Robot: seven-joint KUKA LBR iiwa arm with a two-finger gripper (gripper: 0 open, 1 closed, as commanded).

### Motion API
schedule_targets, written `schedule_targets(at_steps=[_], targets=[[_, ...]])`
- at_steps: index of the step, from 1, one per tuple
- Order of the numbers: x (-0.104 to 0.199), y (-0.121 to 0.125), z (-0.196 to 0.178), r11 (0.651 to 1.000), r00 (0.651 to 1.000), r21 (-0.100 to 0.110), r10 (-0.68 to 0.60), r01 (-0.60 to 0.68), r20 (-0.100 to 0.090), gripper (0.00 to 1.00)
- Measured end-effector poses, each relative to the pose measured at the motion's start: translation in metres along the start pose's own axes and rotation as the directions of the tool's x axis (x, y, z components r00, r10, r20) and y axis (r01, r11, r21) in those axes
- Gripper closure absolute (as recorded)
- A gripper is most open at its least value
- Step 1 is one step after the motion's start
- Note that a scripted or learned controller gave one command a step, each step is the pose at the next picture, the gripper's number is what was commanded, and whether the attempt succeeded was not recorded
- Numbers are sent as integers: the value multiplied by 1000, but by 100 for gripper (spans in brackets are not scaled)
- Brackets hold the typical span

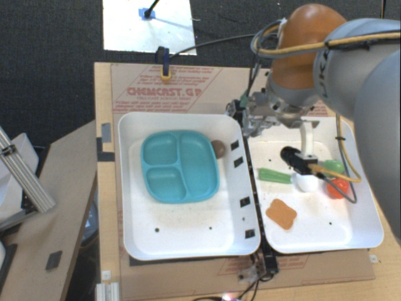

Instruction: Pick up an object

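Note:
My gripper [252, 123] hangs over the back of the divider between the two bins, under the orange wrist band. The right bin [357, 231] holds a green pod-shaped piece [274, 175], an orange flat piece [281, 213], a red round piece [338, 189], a small green piece [334, 165] and a white piece [306, 182]. A small brown ball [218, 148] lies in the left bin [188, 237], touching the right edge of a teal divided plate [180, 166]. The gripper is above and behind all of these, closest to the brown ball.
Both bins rest on a cardboard sheet [169, 89]. A blue clamp [163, 60] stands at the cardboard's back edge. White paper [147, 17] lies behind it. The front halves of both bins have bare floor.

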State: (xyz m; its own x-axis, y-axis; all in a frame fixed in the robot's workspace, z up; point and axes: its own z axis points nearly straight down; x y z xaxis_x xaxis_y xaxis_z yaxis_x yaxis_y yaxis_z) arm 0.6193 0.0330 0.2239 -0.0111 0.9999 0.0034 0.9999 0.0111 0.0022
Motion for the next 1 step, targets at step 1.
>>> schedule_targets(at_steps=[1], targets=[[55,-3,10,1000,1000,2,1,-1,1,100]])
